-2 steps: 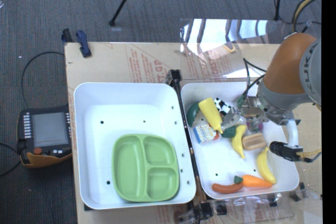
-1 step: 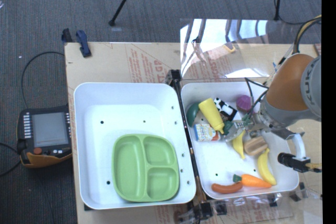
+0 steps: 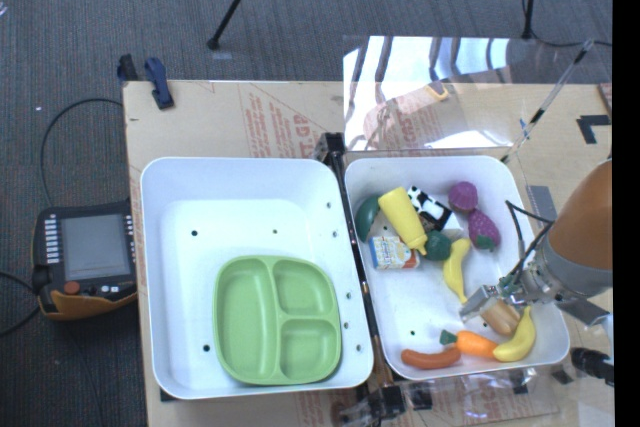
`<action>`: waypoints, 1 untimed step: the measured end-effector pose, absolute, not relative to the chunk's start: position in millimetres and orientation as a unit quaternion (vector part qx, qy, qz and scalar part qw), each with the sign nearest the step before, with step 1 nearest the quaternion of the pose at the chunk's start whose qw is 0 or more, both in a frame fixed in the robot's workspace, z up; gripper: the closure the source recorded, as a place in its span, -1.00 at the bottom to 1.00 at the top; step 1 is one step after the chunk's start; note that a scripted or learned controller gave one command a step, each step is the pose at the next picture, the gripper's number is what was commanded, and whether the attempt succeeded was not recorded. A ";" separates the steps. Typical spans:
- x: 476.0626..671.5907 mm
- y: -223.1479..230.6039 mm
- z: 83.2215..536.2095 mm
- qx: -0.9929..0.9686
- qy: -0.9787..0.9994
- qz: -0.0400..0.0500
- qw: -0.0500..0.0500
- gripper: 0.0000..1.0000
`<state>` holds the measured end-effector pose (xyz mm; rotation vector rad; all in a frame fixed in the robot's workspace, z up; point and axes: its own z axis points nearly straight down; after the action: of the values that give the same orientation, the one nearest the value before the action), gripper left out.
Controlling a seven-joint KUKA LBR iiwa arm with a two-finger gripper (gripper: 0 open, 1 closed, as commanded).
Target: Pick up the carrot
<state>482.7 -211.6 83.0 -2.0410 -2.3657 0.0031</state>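
The tool hangs low over the right bin, close to its near right corner; whether it is apart or together, I cannot tell, and nothing shows between its tips. The carrot lies on the bin floor just below and slightly left of the tool, green top pointing left. It is crowded: a tan round piece sits directly under the tool, a yellow banana curls against the carrot's right end, and a red chili lies just to its left. The likely failure is closing on the tan piece or the banana instead, or nudging the carrot against the bin wall. A descent slightly off toward the carrot's narrow end could also let it slip out.
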 end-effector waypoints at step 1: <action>474.3 -186.3 82.9 -0.713 -0.702 0.002 0.008 -1.00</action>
<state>474.3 -186.3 82.9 -2.2273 -2.1930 0.0052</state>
